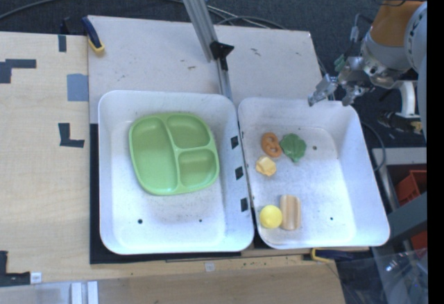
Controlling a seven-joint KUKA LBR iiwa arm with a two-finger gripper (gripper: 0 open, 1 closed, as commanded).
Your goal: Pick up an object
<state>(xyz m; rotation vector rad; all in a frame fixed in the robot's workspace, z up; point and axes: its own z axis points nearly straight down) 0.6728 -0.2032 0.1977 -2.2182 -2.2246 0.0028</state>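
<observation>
Two white bins sit side by side on the surface. Left bin [111, 157] holds a green divided plate [173, 153]. Right bin [347, 178] holds an orange piece [270, 145], a green leafy piece [294, 147], a small yellow chunk [266, 167], a yellow ball [270, 216] and a tan roll [290, 212]. The hand [331, 91] hovers above that bin's far rim, holding nothing; how wide it stands cannot be told.

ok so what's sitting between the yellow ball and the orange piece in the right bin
In the camera view, a small pale yellow chunk lies between the yellow ball and the orange piece, just below the orange piece. Bare bin floor separates it from the ball.
</observation>
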